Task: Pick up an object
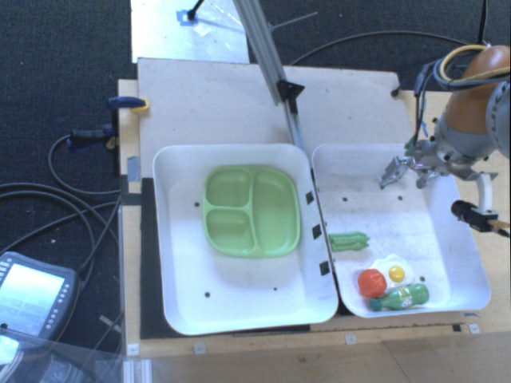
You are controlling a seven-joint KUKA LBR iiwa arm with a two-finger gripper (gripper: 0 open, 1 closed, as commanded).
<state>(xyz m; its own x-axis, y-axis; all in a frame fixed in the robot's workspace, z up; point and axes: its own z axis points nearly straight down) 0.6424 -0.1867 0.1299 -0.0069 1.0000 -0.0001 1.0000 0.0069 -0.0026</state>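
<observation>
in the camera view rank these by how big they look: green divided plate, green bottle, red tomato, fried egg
1. green divided plate, by far the largest.
2. green bottle, longer than the rest.
3. fried egg and red tomato look much alike in size; the egg's white spreads perhaps slightly wider, so I would not rank them apart.

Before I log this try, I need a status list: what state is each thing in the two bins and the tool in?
green divided plate: lying flat in the left bin, nothing in its sections.
green pod toy: lying on its side, right bin.
fried egg toy: flat, near front of right bin.
red tomato toy: resting beside the egg.
green bottle: lying on its side.
tool: over the right bin's back, holding nothing.
</observation>
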